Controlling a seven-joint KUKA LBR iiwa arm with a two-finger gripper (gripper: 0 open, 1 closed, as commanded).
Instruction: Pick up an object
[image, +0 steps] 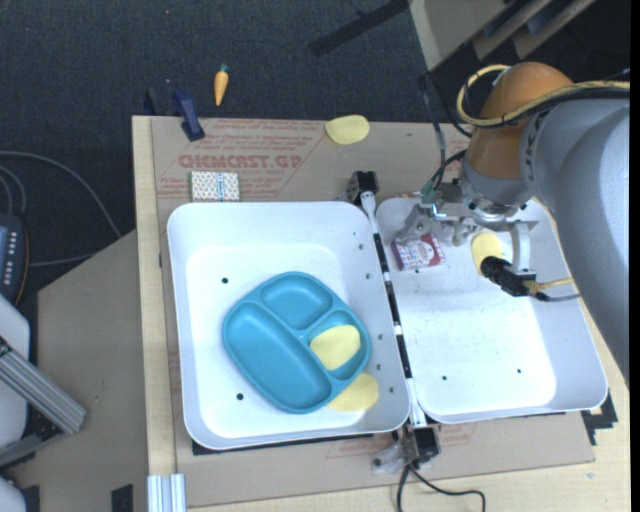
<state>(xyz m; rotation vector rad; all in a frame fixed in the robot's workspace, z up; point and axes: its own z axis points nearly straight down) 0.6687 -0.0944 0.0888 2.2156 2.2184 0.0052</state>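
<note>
Glossy blue divided tray holds a yellow lump; hand grip unclear.

A blue divided plate lies flat and turned at a slant in the left bin, its three compartments facing up. A pale yellow rounded piece sits in the plate's small right compartment. A second pale yellow piece lies on the bin floor, touching the plate's near right edge. In the right bin, at its far left corner, lies a small flat packet, white with pinkish-red print. Just right of it, near the far wall, rests a small yellow object, partly hidden by the arm.
</note>
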